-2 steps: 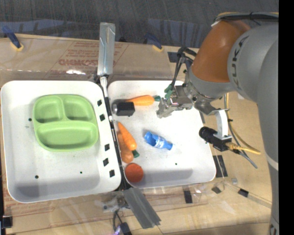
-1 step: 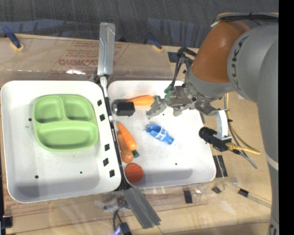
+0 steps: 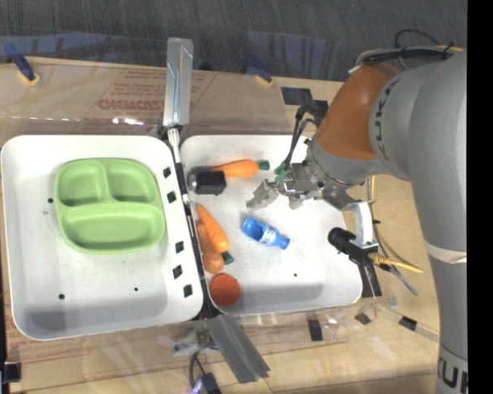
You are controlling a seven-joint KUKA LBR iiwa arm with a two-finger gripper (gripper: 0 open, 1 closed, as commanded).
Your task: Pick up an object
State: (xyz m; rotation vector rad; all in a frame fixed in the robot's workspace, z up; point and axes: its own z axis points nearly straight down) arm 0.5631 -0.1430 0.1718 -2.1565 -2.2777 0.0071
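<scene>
White plastic is forming both shallow bins on the bench, and the right bin point(image 3: 312, 290) is carrying all the loose things. The gripper point(image 3: 267, 194) is hanging over the middle of that bin with its metal fingers point(image 3: 257, 197) spread apart and nothing between them. A blue bottle point(image 3: 265, 233) is lying on its side just below the gripper, near the bin's centre. An orange carrot point(image 3: 240, 169) is lying along the far edge, its blunt end touching a black cylinder point(image 3: 207, 180). Two more carrots point(image 3: 213, 235) are lying side by side against the left wall, and an orange-red ball point(image 3: 224, 288) is sitting in the near left corner. The left bin point(image 3: 33, 286) is holding a green divided tray point(image 3: 109, 203) toward its far side.
</scene>
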